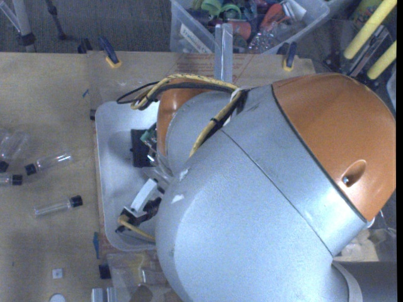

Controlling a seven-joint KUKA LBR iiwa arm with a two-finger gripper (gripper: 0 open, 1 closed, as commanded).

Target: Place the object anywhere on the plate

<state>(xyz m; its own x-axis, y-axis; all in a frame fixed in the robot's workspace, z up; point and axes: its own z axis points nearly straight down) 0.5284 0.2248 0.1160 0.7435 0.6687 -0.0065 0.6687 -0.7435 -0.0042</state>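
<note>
The grey arm with its orange band covers most of both bins and hides what lies in them. Its wrist end reaches down into the left white bin, where my gripper shows as a dark mass against the bin floor. The bare strip of bin floor along the left wall has no loose object on it.
Several clear vials with black caps lie on the wooden bench left of the bin, one of them near the bin wall. A clear tub of colourful items stands at the back. Yellow foam tubes lean at the upper right.
</note>
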